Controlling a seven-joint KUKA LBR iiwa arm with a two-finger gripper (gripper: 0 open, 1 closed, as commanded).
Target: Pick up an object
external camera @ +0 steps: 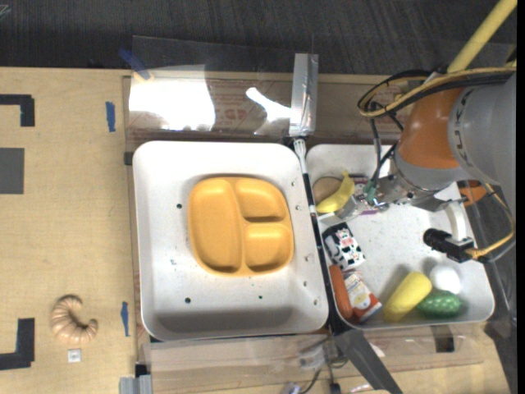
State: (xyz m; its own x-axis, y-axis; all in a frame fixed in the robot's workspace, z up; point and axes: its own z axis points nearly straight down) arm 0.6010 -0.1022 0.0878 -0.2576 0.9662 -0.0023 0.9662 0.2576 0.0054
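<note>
Two shallow white bins sit side by side, and the right-hand bin point(484, 298) has all the loose stuff. The grey arm with the orange band point(443, 134) comes in from the upper right, and its two-finger gripper point(369, 194) is low over that bin's upper left corner, right next to a yellow banana point(338, 195) and a brownish round thing point(326, 185) tucked behind it. Can't tell if the fingers are open or closed, that bit's too small and cluttered, and I don't see anything clearly between them. So I'd say nothing's picked up yet: the reach looks done, the grab and lift are left.

Other candidates in that bin: a small black-and-white cow-print carton point(344, 247), an orange carrot-like piece point(354, 294), a yellow oblong fruit point(408, 292), a green bumpy one point(439, 304) and a white ball point(447, 279). Left-hand bin point(156, 187) holds a yellow divided plate point(240, 224).
</note>
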